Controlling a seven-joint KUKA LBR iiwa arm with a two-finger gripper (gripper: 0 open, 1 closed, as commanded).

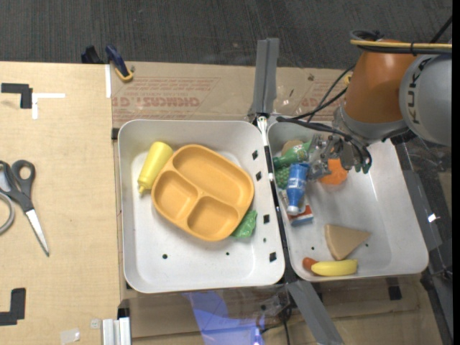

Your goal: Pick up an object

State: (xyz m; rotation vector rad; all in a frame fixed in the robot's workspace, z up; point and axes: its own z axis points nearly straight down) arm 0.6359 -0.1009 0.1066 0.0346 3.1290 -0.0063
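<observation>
Objects for picking lie in two white bins. Largest is the grey arm point(424, 85), bending down from the right over the right bin point(392, 254); its gripper point(338, 157) hangs low by an orange object point(334, 172), grip state unclear. In the left bin point(133, 264) sits an orange divided tray point(203, 191) with a yellow bottle point(152, 165). Smaller: a blue bottle point(297, 182), a tan wedge point(343, 240), a banana point(334, 267).
</observation>
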